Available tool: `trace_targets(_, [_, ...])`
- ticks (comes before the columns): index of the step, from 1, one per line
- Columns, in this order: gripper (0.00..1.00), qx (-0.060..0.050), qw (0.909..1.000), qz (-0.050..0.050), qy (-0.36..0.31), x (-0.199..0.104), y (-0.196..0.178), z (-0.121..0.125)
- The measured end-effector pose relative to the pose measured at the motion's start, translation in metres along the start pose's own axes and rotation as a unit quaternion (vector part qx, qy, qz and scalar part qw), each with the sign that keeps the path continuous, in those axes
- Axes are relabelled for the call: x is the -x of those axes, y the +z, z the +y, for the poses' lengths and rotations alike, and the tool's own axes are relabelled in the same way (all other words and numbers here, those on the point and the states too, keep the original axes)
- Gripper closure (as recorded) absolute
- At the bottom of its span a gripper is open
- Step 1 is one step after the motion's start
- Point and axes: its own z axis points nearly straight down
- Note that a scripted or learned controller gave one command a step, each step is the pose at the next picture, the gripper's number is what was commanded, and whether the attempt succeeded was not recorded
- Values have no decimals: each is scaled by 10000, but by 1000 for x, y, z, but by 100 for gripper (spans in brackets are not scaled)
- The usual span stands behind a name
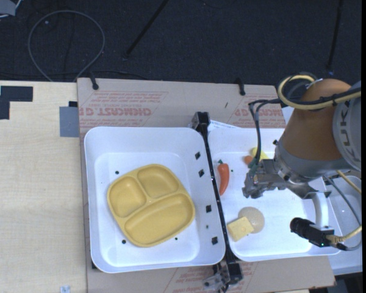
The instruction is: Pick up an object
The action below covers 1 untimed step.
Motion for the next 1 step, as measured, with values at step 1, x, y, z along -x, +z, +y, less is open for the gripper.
trace_targets(1, [100,11,10000,-4,-2,-52,-11,-1])
